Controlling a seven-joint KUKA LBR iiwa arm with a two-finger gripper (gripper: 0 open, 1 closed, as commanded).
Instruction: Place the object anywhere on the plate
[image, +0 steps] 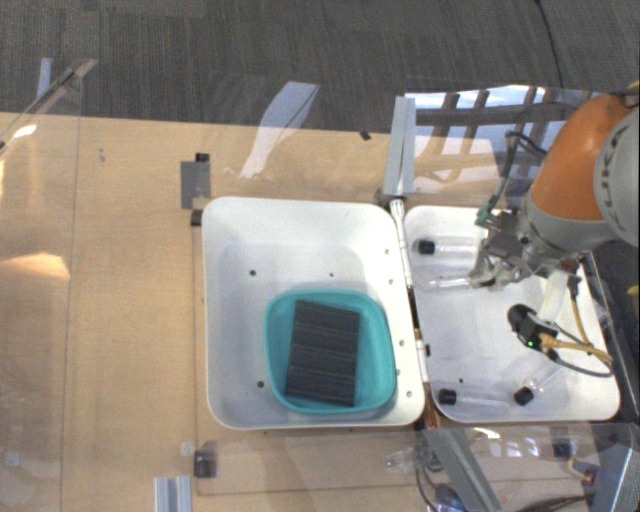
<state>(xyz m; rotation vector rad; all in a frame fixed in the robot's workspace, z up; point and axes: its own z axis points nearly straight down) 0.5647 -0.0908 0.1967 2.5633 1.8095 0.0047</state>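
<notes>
Two white bins side by side (shallow), wooden bench, grey floor

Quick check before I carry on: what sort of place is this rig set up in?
Probably a robotics lab test cell: two white bins fixed on a wooden bench, clear guard panels, cabling, and a teal plate bearing a dark ridged block.

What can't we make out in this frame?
- Gripper, camera view: small and set against the arm's own body over the right bin; open or shut cannot be told.
- Dark ridged block on the teal plate in the left bin: what it is cannot be told at this resolution.
- Arm: cut off by the right edge.
- Small dark items in the right bin: too small to identify.
</notes>
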